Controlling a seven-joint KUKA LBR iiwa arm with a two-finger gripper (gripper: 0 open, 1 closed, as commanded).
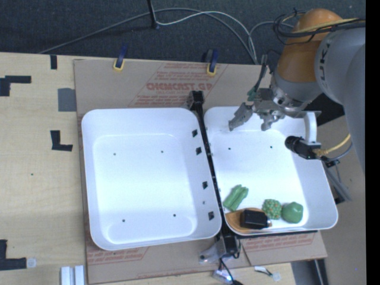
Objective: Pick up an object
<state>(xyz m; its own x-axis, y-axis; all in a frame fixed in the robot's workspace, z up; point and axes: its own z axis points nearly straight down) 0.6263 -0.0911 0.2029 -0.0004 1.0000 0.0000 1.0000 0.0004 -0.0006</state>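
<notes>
**Objects bunched at the right bin's near edge, gripper hanging apart from them**

Objects for picking are all lying in the right bin (pixel 309 177), crowded along its near wall. We are counting four: a long green piece (pixel 236 196), a bumpy green ball (pixel 272 208), a smooth green lump (pixel 292 212), and a black block (pixel 254 219) sitting on a tan wooden dish (pixel 240 220).

We are judging all of them light. The green ones are looking like toy produce, probably plastic or foam, so stiff enough and not fragile; the smooth lump may be slippery. The long green piece is reading as the easiest take: it is lying a little apart from the others, toward the bin's divider, and could be pinched across its narrow width.

The gripper (pixel 254 118) is hovering over the far end of the right bin, well apart from the cluster. Its two fingers are standing spread, with nothing between them.

Obstacles: the bin's near wall is crowding the ball, the lump and the dish, leaving little finger room. The black block is touching the dish, and the ball is just beside the lump, so a closing finger might nudge a neighbour. The left bin (pixel 142 177) is playing no part.
</notes>
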